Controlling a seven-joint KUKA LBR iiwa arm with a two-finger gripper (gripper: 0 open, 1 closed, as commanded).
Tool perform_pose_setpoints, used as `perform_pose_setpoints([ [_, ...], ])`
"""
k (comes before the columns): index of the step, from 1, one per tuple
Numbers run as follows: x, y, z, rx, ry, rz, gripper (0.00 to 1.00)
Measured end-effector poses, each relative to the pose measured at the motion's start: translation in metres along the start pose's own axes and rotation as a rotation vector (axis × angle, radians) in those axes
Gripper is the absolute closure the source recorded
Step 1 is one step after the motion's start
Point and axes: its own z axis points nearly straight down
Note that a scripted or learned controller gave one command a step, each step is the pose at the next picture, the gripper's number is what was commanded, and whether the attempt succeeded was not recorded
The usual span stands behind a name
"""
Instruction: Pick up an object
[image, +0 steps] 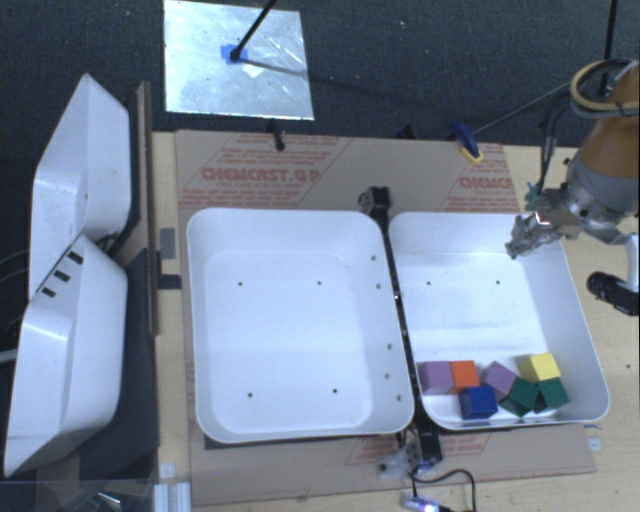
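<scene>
Stock: blocks (494, 385) clustered in right bin (470, 300) near corner, touching, so tight picking | Tool (524, 238): I see it above that bin's far rim, well apart from them; grip state I cannot tell | Left bin (290, 320) on table (250, 170)

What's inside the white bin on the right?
The right bin holds colored blocks bunched at its near edge: two purple, orange, blue, yellow, two green. Anything beneath them is hidden.
</scene>
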Motion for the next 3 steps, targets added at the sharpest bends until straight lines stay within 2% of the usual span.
perform_pose_setpoints([
  [1, 0.024, -0.026, 0.016, 0.004, 0.001, -0.001, 1.00],
  [2, 0.037, -0.049, 0.015, 0.002, 0.001, 0.000, 1.00],
  [3, 0.031, -0.026, -0.026, -0.001, 0.000, 0.000, 1.00],
])
